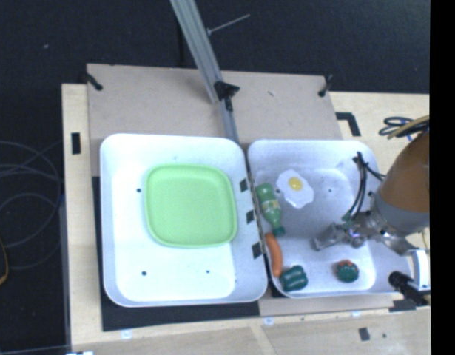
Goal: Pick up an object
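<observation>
The right bin (327, 157) holds a fried egg toy (294, 187), a green bottle-like toy (269, 205) by its left wall, an orange carrot-like toy (274, 251), a dark green block (294, 277) and a small green-and-red round toy (347, 271) near the front. My gripper (325, 239) hangs low over the bin's right half, pointing left, above and left of the round toy. Nothing shows between its fingers, and their spread is unclear.
The left bin (123, 220) carries a light green square plate (190, 204). A grey metal bar (201, 43) slants down from the top to the bins' shared wall. The arm's orange band (408, 172) sits at the right edge.
</observation>
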